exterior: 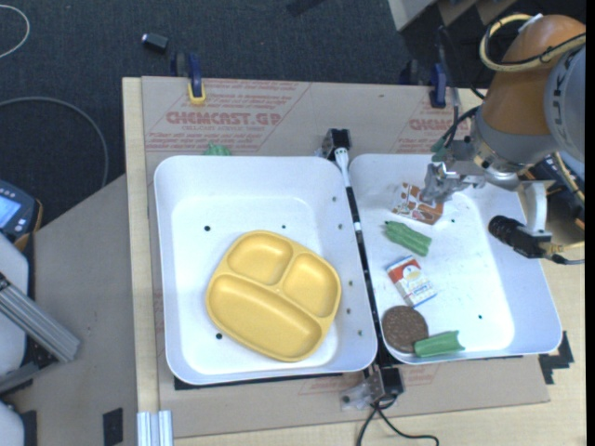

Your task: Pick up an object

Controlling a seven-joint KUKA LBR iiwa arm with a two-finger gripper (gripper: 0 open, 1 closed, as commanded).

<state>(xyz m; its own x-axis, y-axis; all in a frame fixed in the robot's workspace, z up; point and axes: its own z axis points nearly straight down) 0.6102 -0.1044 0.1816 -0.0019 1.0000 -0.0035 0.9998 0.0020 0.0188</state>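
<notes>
At the near edge of the right bin point(507, 314), a green piece point(439, 344) lies touching a brown disc point(403, 325). Just beyond them sits a small red, white and blue carton point(410, 280), and farther in lies a green pod point(408, 237). The pod is the closest neighbour of the red-and-white packet point(418, 207), lying just on its near side. The packet rests flat in the far half of the bin, under the gripper point(435, 190). The gripper hangs over the packet's right end, and whether it is clenched or released cannot be told.

The left bin point(186, 249) holds a yellow divided plate point(272, 294), well apart from the packet. A black clip point(337, 140) sits where the two bins meet at the far side. Both bins stand on a pale surface point(279, 110) printed with red lettering. Blue clamps point(195, 80) grip its far edge, and dark carpet point(74, 45) lies beyond.

The packet's long axis runs at a slant, from far left to near right, and its left end points toward the divide between the bins.
</notes>
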